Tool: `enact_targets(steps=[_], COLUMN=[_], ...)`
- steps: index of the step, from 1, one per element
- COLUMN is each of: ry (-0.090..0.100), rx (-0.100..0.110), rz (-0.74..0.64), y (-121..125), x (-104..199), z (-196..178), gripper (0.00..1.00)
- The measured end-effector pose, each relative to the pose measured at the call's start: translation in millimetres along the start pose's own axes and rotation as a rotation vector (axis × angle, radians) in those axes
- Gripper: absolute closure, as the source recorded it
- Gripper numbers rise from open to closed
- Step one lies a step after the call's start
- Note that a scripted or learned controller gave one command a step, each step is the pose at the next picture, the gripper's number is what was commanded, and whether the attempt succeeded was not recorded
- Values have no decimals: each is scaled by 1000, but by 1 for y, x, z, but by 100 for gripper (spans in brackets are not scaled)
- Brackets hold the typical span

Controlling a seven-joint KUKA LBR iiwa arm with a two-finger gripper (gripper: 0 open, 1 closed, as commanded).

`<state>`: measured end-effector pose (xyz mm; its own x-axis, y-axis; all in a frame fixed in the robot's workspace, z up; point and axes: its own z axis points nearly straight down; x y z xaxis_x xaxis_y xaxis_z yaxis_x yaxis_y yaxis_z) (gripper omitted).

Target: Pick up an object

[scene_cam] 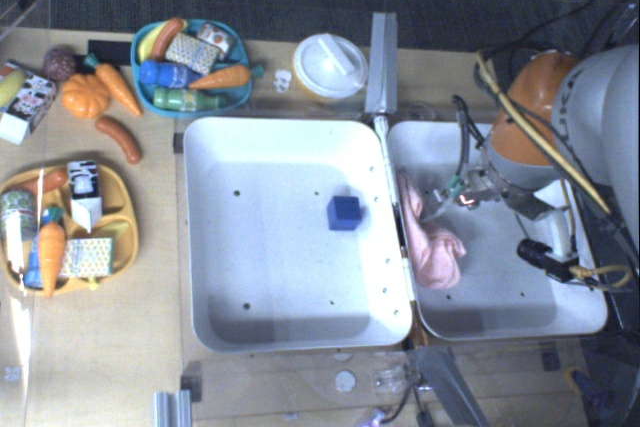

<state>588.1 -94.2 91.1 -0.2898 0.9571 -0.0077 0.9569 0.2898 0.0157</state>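
We note a crumpled pink cloth [432, 250] in the right bin [520, 315]; left bin [260, 305] holds a blue cube [345, 212]. Gripper [455, 195] finger state: we cannot tell.

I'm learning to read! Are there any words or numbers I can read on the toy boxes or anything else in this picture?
No words or numbers are readable in this picture.
Patterned box in the blue bowl: print too blurred to read.
Black and white carton in the yellow tray: markings too small to read.
Patterned box in the yellow tray: too blurred to read.
Black and white box at the left edge: too small to read.
Blue cube in the left bin: no print that I can see.
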Motion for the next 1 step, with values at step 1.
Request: enact_targets(steps=[1], ry=[5], rx=[10], rz=[-80], y=[-4], x=[-58], z=[-42], gripper=[0])
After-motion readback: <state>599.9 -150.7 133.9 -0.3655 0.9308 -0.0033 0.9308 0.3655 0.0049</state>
